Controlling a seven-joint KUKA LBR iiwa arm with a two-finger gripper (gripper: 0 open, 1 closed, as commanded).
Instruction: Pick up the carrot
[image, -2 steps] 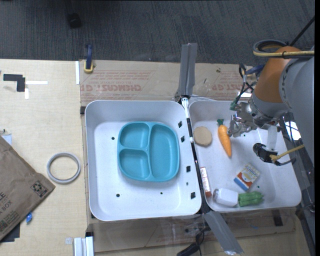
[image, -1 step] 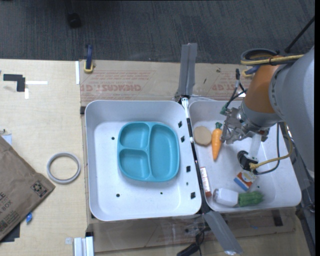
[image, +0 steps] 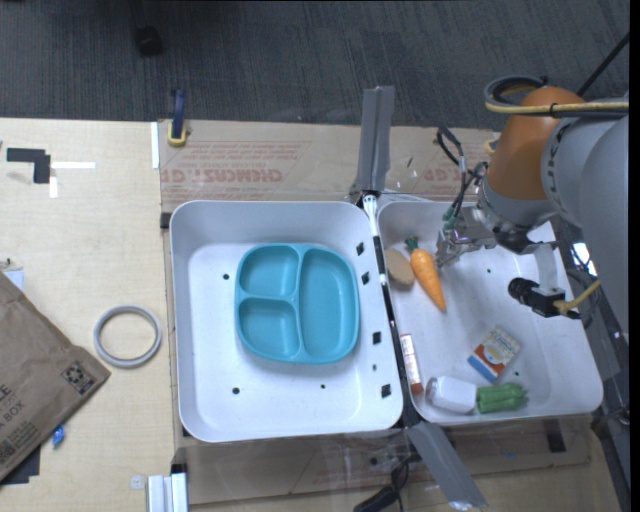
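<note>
Pale wooden bench (image: 80, 250), two white bins side by side. Nearest in right bin (image: 560, 400): green object (image: 501, 397), white object (image: 451, 393), small packet (image: 496, 353). Left bin (image: 200, 400) with teal divided plate (image: 298, 302). Farther back in right bin, carrot (image: 428, 278), lying slantwise beside tan round object (image: 400, 267). Gripper (image: 452, 240) just beyond carrot's upper end, up and to the right, very close; contact unclear, finger spacing impossible to tell, nothing seen in its grasp.

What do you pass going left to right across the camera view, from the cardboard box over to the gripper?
Cardboard box → tape ring → blue divided tray → beige round item → carrot → gripper.
</note>
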